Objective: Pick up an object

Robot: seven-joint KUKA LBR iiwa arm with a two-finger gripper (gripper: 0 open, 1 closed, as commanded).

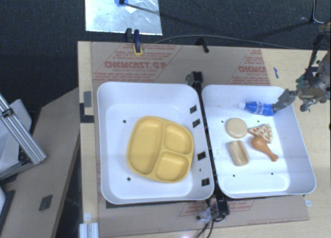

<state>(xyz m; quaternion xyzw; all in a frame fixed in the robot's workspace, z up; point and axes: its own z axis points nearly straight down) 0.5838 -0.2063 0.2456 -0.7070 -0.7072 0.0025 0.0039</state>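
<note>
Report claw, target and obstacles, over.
Claw at right bin's far edge, beside blue bottle, nothing visibly held. Bottle lying flat. Round bun, pizza slice, drumstick nearby, apart.

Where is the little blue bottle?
The blue bottle lies in the right bin, near its far edge, just above the round cookie and beside the gripper.

A small blue plastic bottle with a white cap (257, 107) lies on its side, its base end touching or just beside the pincer (290, 98), its cap pointing away from it. Below the pincer and farther off lies a round pale tan bun-like disc (236, 128). Beside that disc, nearer the pincer's side, sits a toy pizza wedge (261, 131), with a brown toy drumstick (265, 147) just beneath. A tan oblong bread roll (238, 153) lies farthest from the pincer.
</note>
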